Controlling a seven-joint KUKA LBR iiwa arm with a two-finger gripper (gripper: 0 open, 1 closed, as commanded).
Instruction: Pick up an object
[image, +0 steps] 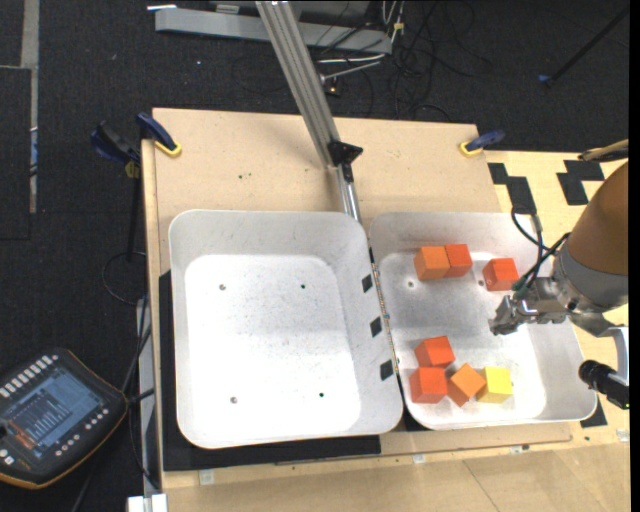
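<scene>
Orange blocks nearest the fingers: a lone orange cube (500, 272) is lying just up-left of the gripper (505, 318), apart from it; nothing is being carried.
Gripper state: the dark fingers are being held low over bare floor of the right bin (560, 350); whether they are spread or closed cannot be told, since they are too small and dark, and no block is being seen between them.
Arm: the grey wrist and orange band of the arm (605, 240) are being extended in from the right of the fingers, probably so that the bin is being approached from its open side.
Lower cluster: below-left of the fingers, a yellow cube (498, 383), an orange tilted cube (466, 383) and two red-orange cubes (432, 370) are being kept packed together; such crowding is judged likely to be hindering a clean grasp.
Upper pair: further up-left, two orange cubes (443, 261) are sitting side by side, touching.
Task standing: the pick is judged as not yet done; the lone cube is being judged the easiest target, being isolated.
Far left: the left bin (190, 300) is lying well away from the fingers, beyond the shared rim.
</scene>
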